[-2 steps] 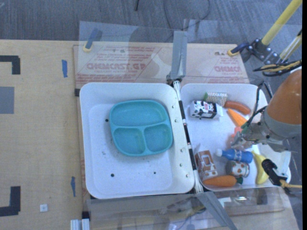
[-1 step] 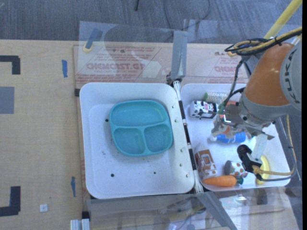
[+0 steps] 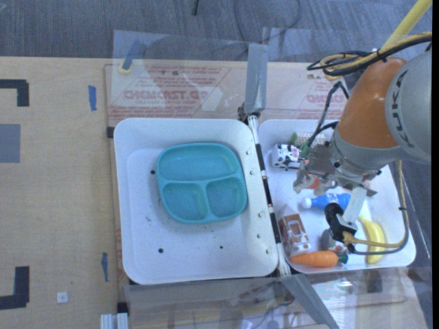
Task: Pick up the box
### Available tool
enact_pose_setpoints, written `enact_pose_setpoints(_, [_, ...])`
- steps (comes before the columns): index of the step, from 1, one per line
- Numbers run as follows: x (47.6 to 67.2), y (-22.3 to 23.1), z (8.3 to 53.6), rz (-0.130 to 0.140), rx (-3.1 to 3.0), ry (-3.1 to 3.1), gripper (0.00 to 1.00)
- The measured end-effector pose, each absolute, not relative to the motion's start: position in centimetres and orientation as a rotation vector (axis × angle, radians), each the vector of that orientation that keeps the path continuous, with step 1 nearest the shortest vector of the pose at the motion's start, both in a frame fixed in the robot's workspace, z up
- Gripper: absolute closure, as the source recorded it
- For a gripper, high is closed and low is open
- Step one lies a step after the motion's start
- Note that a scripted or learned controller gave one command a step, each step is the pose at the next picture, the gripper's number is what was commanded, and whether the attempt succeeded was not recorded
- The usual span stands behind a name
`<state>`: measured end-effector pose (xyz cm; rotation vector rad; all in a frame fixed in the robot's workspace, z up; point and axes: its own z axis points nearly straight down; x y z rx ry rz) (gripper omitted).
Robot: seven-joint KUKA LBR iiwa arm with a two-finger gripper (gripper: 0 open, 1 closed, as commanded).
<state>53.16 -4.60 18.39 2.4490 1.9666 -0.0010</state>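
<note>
i've got the gripper (image 3: pixel 317 181) low over the right bin (image 3: pixel 405 252), can't tell its state from here. box (image 3: pixel 293 232) lies below-left of it, nr the carrot (image 3: pixel 314 258). toy cow (image 3: pixel 287 155) just upper-left, banana (image 3: pixel 374 238) lower-right.

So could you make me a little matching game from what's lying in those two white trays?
Things:
1. divided plate
2. box
3. carrot
4. banana

Descriptions:
a. yellow, by the right bin's right wall
b. teal, alone in the left bin
c. orange, at the right bin's near edge
d. brown and white, right bin, just above the carrot

Pairs: 1-b, 2-d, 3-c, 4-a
</note>
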Motion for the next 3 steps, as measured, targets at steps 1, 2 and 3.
enact_pose_setpoints(1, [54.5,4.6,18.4,-0.003,2.601,1.763,1.0])
enact_pose_setpoints(2, [54.6,4.7,19.3,-0.006,2.599,1.766,1.0])
enact_pose_setpoints(3, [54.6,4.6,20.2,-0.009,2.598,1.767,1.0])
